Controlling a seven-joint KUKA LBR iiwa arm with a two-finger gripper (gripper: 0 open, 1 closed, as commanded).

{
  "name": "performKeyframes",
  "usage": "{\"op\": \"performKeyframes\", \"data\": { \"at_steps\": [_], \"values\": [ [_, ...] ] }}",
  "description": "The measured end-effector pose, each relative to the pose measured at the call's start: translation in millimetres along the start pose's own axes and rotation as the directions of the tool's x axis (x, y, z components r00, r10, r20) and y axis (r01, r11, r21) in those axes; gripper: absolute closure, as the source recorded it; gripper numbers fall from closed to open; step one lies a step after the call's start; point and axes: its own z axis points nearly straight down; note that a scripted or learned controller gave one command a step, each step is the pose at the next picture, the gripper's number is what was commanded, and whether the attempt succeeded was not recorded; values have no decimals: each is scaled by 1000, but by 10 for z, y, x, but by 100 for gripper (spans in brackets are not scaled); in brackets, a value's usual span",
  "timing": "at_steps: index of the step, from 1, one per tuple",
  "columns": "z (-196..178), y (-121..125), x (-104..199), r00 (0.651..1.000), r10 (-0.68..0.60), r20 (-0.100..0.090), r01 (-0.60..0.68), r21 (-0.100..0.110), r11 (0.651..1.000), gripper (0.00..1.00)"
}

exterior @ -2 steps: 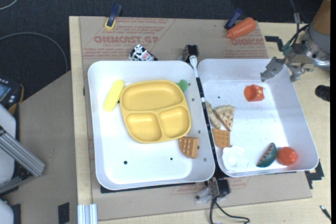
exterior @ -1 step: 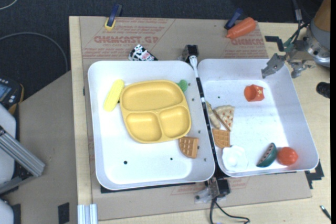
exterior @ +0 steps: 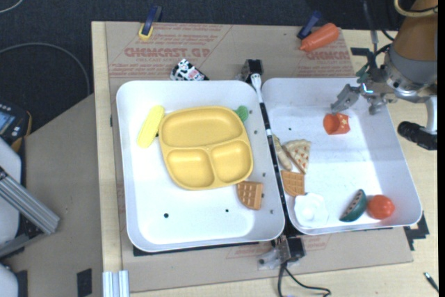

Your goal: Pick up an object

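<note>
Red block (exterior: 336, 123) sits just below your gripper (exterior: 359, 98), whose fingers look spread, nothing between them; waffle pieces (exterior: 293, 153) and tomato (exterior: 380, 206) lie well apart.

The arm (exterior: 417, 31) has a rounded orange band above a grey metal wrist. Thin dark cables run beside it. The claw (exterior: 359, 99) is grey metal, with slim splayed fingers (exterior: 341, 101).
</note>
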Motion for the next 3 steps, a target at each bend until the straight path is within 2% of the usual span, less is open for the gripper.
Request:
{"op": "performKeyframes", "data": {
  "at_steps": [1,2,3],
  "values": [
    [642,-23,17,1000,1,-1,-1,2,1000,0],
    [680,-22,26,1000,1,1,-1,-2,1000,0],
    [565,-13,26,1000,0,2,0,-5,1000,100]
  ]
}}
